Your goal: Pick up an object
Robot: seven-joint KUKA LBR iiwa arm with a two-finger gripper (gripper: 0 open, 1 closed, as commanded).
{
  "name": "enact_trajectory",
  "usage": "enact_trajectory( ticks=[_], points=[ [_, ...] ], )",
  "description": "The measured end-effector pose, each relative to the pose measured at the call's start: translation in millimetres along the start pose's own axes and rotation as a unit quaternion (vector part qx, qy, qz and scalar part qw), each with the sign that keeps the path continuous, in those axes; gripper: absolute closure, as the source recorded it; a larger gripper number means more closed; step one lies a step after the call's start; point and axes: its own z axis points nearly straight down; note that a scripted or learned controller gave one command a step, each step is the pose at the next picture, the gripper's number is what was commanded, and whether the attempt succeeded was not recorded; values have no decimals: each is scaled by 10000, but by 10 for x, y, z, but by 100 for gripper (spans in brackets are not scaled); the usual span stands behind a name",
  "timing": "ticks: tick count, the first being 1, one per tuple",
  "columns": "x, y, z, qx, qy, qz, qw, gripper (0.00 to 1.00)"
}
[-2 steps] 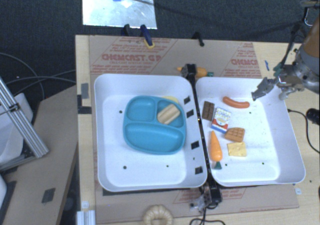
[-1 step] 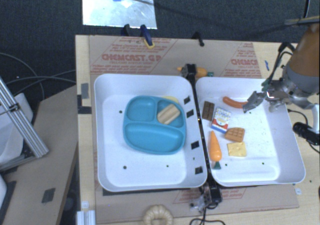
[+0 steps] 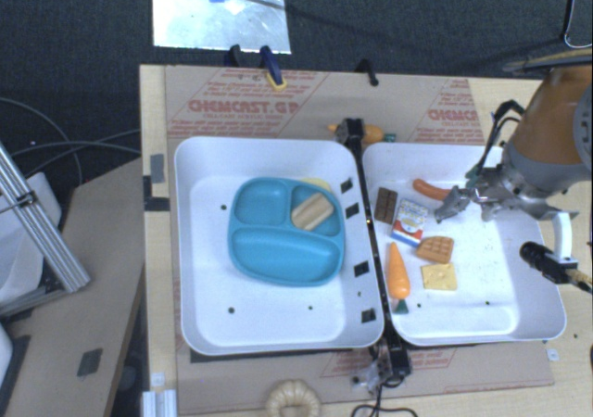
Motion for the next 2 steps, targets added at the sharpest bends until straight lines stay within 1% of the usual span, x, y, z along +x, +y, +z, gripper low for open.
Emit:
enact_trajectory(
  ticks=[1, 2],
  points=[
    [29, -37, 428, 1, 2, -1, 10000, 0],
    [29, -28, 617, -17, -7, 2, 10000, 0]
  ],
)
